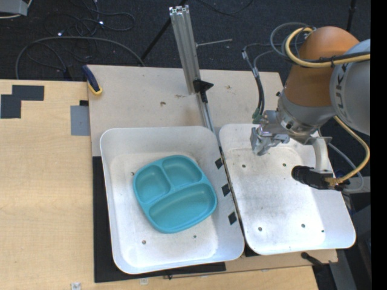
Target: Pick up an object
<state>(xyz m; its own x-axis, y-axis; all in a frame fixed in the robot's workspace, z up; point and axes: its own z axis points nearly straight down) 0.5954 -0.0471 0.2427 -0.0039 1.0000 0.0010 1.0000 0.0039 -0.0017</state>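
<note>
One teal plate [175, 193] mid-bin, gripper [263, 142] perhaps near far rim.

Smooth teal plastic tray [175, 193] lies in a scuffed white bin [121, 162] (matt), beside a pale wood benchtop [42, 186]

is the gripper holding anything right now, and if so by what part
Nothing is held. The gripper hangs over the back of the right bin with nothing between its fingers, and the blue divided plate lies alone in the left bin.
</note>
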